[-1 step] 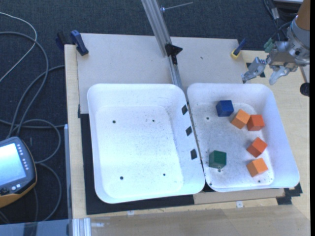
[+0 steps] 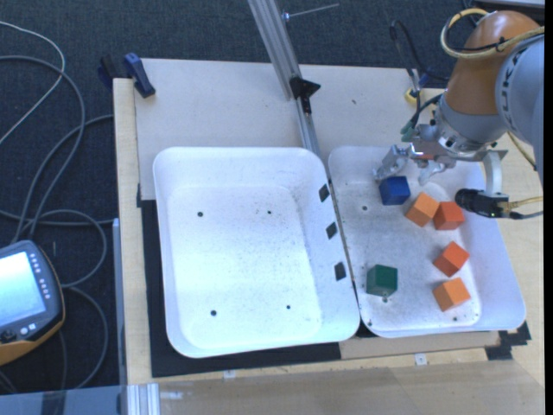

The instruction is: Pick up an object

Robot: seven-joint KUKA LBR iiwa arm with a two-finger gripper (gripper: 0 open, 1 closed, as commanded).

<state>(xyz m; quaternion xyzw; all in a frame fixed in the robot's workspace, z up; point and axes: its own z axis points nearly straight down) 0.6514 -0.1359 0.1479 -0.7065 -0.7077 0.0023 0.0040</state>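
The worktop [image 2: 216, 102] is pale board; both bins, left [image 2: 242, 249] and right [image 2: 484, 318], are smooth white plastic. Small hard cubes slip easily. The claw [image 2: 399, 164] hangs just above the blue cube [image 2: 395, 190], near the right bin's back edge; spread I cannot tell, so it may nudge the cube aside

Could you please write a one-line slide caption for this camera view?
KUKA arm's hand poised above a blue cube in the right bin, among orange blocks and a green cube.
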